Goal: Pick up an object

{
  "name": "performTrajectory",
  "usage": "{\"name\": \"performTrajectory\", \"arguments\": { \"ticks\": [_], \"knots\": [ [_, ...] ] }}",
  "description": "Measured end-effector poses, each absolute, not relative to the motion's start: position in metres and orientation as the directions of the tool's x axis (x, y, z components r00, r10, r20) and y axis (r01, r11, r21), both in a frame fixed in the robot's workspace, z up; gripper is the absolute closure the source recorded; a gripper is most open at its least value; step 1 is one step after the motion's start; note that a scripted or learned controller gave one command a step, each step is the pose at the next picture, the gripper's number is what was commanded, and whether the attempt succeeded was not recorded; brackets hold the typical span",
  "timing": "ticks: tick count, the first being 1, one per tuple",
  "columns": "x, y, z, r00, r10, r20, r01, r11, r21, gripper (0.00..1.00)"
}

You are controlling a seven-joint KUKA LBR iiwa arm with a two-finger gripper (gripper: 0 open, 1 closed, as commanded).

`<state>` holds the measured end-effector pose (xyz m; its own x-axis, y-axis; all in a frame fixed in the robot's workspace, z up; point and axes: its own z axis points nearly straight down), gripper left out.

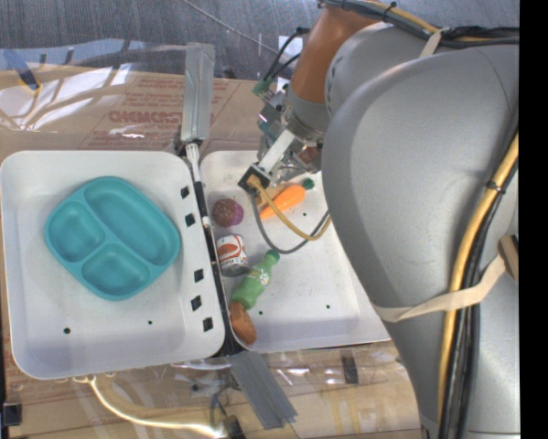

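Several small objects lie in the right bin (338, 309). An orange carrot (284, 199) rests near its far side. A dark red round fruit (227, 212) sits by the bin's left wall. Just nearer the front is a small can (232, 253) on its side. A green bottle (255, 282) lies slanted nearer the front, and a brown oval item (241, 324) sits in the front left corner. My gripper (303, 158) hangs low over the far part of this bin, just above the carrot, partly hidden by the wrist.
The left bin (36, 327) holds a teal divided plate (112, 236). A ridge with black clips (200, 273) separates the two bins. The big grey arm (420, 199) covers the right bin's right side. Cardboard (91, 112) lies behind the bins.
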<state>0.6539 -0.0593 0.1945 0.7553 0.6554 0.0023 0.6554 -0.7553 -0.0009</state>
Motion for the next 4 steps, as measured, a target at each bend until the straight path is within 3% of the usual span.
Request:
{"name": "performTrajectory", "arguments": {
  "ticks": [1, 2, 3, 4],
  "knots": [
    [0.648, -0.115, 0.229, 0.875, 0.484, -0.004, 0.484, -0.875, -0.003, 1.0],
    [0.636, -0.04, 0.189, 0.872, 0.49, -0.007, 0.49, -0.872, -0.008, 1.0],
    [0.625, -0.122, 0.213, 0.85, 0.527, -0.004, 0.527, -0.85, -0.002, 1.0],
    [0.637, -0.106, 0.143, 0.977, 0.215, -0.011, 0.215, -0.977, -0.007, 1.0]
  ]
}}
